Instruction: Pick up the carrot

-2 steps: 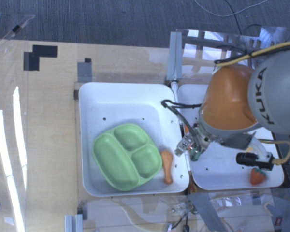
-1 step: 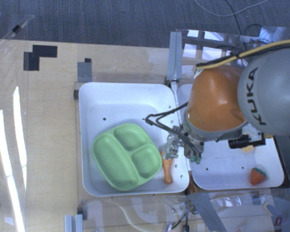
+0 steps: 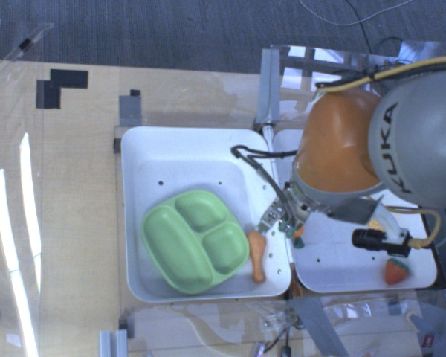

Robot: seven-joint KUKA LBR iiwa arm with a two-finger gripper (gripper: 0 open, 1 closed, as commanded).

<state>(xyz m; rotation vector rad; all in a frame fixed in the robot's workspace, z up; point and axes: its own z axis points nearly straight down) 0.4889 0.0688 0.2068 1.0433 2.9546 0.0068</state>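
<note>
Leftmost, the left bin (image 3: 137, 199) holds a green divided plate (image 3: 195, 240) with three compartments, lying flat toward the bin's near side. Just right of the plate, touching or almost touching its rim, the carrot (image 3: 257, 256) lies on the bin floor beside the right wall, its thicker end toward the top. Directly above the carrot's upper end sits the gripper (image 3: 276, 219), small and cluttered with metal parts and a black cable (image 3: 245, 155); I cannot tell whether it is spread or closed, and nothing is visibly held in it. Further right, the arm (image 3: 372, 143) with its orange band covers most of the right bin (image 3: 334, 270), hiding whatever lies beneath it. At that bin's near right corner a red strawberry-like object (image 3: 396, 271) shows, partly behind a black fitting (image 3: 375, 239).
</note>
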